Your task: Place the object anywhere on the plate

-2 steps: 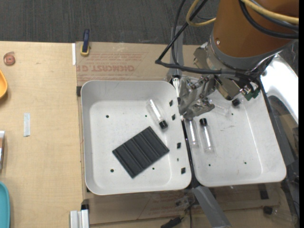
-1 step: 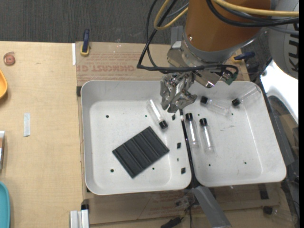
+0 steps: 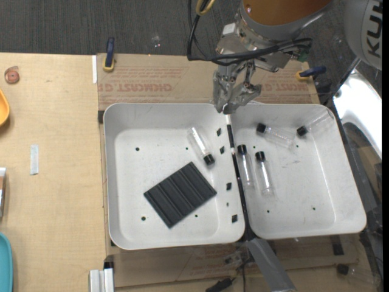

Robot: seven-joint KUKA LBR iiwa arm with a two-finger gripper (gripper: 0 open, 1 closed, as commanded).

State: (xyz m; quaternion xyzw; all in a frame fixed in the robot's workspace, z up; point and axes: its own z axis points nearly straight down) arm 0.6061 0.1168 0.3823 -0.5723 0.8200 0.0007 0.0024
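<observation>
Arm reaches down over bins' far edge; gripper at divider, fingers close together, nothing seen held. One vial lies beside plate; arm top cut off

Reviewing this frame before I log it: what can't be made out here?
- Gripper, camera view: fingers small and dark against the bin rim, too small to judge.
- Clear vials: one in the left bin, four in the right bin; the glass blends into white, so their contents are unreadable.
- Orange item and blue item: cut off by the left edge.
- Black ribbed plate: its material is unclear.
</observation>
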